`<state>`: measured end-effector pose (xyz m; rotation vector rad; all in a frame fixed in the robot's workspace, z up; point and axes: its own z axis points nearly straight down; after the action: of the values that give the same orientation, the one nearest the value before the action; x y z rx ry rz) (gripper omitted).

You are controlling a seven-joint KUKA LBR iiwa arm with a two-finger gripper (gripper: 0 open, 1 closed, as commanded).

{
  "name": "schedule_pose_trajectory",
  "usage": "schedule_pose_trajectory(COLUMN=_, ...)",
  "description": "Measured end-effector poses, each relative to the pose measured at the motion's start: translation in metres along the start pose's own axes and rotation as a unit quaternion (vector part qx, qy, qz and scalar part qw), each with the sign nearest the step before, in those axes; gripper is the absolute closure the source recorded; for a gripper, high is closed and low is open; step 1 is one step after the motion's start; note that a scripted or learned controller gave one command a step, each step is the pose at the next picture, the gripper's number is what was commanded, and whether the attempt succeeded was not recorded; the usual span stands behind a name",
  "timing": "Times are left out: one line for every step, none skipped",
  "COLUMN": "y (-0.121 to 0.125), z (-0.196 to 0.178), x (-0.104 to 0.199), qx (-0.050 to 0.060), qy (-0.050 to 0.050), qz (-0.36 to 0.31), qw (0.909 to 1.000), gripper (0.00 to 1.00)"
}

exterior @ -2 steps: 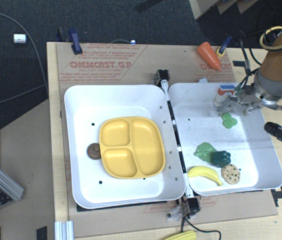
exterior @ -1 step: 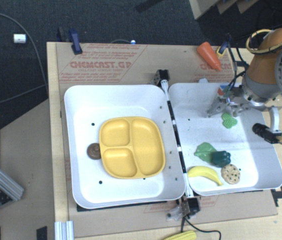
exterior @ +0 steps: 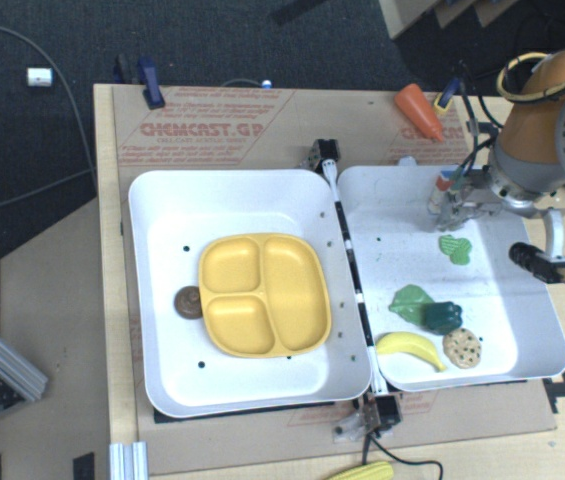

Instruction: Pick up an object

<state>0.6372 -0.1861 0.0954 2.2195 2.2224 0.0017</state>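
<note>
While my grey arm with its orange band (exterior: 547, 108) reaches in from the right, my jaws (exterior: 449, 206) hang low over the far part of the right shallow white plastic bin (exterior: 532, 308); whether they are spread or pressed together I cannot tell, as the metal parts blur together. Nothing is visibly pinched between them. Just below them lies a small light green ridged piece (exterior: 455, 249) on the bin floor, apart from the jaws. Nearer the front of the same bin sit a pale green leaf-shaped piece (exterior: 409, 299), touching a dark green pepper-like object (exterior: 441, 316), then a yellow toy banana (exterior: 409, 349) and a round tan speckled cookie (exterior: 462, 347) just beside it. The left shallow white plastic bin (exterior: 162, 208) holds a yellow three-compartment plastic plate (exterior: 263, 294) with a small brown disc (exterior: 188, 302) at its left edge. An orange toy carrot (exterior: 419, 112) rests on the table (exterior: 212, 123) behind the right bin.
</note>
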Motion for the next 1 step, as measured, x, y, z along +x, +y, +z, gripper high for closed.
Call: schedule_pose_trajectory(y=-0.0002, z=0.0004, x=0.0, qx=0.0, qy=0.0, qz=0.0, qw=1.0, gripper=0.0)
